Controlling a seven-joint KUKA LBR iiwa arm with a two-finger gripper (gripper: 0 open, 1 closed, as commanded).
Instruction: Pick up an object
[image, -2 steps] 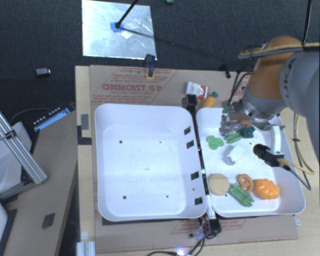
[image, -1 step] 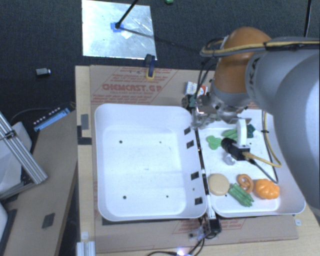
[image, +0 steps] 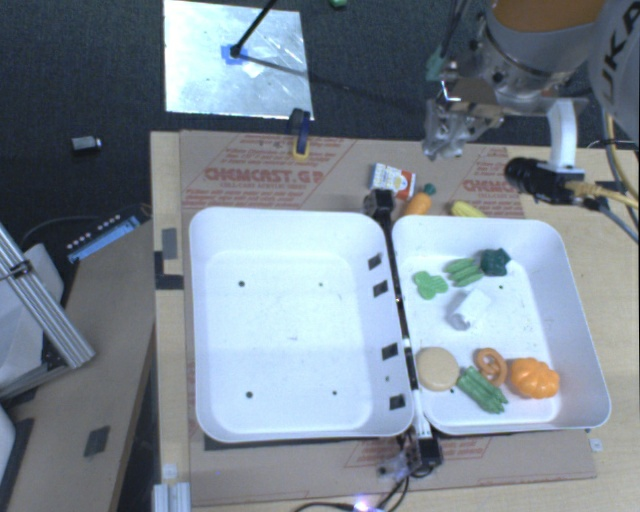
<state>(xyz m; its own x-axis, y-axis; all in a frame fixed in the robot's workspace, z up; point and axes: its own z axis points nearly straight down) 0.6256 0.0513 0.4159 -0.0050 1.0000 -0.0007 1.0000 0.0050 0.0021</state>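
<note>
Hand hovering above far edge of right bin, finger state unclear, nothing seen in it. Objects lying below, toward camera; green beans nearest, long axis slanting across bin.

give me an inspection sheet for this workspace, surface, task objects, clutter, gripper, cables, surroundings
Surface: bench with a printed board under two white bins; left bin, right bin.
Job's things: in the right bin, an orange pumpkin-like toy, pretzel, round tan piece, green pod, green leaf shape, green beans, dark green piece, white-grey block.
Clutter: behind the bins, a carrot, a yellow piece, a small carton.
Gripper: gripper above the board behind the right bin, nothing seen between its fingers.
Cables: yellow cables at right.
Surroundings: dark floor, metal sheet.
</note>
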